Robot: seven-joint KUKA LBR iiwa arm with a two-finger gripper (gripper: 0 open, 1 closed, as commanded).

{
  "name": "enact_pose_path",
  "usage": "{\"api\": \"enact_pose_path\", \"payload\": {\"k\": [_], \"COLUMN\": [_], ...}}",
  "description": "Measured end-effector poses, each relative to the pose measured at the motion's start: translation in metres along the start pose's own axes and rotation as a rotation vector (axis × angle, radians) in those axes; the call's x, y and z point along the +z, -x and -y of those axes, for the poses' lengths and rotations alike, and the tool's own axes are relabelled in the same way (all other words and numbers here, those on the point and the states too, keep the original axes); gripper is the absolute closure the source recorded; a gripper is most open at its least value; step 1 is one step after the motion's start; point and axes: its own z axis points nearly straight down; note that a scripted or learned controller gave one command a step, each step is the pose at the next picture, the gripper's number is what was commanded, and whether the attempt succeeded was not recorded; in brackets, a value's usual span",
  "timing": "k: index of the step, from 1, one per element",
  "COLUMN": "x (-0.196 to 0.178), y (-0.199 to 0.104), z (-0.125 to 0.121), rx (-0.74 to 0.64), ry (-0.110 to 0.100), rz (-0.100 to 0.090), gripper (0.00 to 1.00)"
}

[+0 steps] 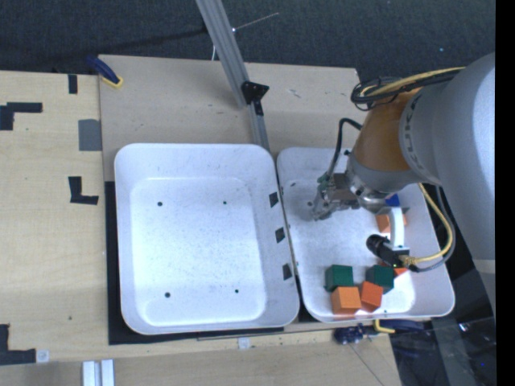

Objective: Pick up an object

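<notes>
My gripper (324, 203) hangs low over the upper left part of the right bin (302, 240), above bare white floor. Nothing shows in its grasp. The blocks lie in a cluster at the bin's front, well below the gripper in the view: a dark green block (339, 276), an orange block (347, 298) in front of it, a red-orange block (371, 294) and a second green block (382, 277). To the gripper's right, partly hidden by the wrist, are a small blue piece (393, 202) and an orange piece (386, 223).
The left bin (193, 240) adjoins the right one. A grey metal pole (229, 47) slants down from the top to the bins' back edge. A blue and yellow clamp (105, 71) sits at the bench's far left corner.
</notes>
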Motion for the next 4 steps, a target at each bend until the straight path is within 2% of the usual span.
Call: {"api": "enact_pose_path", "payload": {"k": [1,2,3,4], "x": [-0.042,-0.105,-0.128,-0.122], "y": [-0.001,-0.005,-0.005,-0.068], "z": [0.001,-0.003,-0.004,-0.001], "rx": [0.001,0.001,0.001,-0.004], "ry": [0.006,0.009,0.005,0.002], "rz": [0.0,0.001,0.0,-0.001], "gripper": [1.0,1.0,1.0,1.0]}}
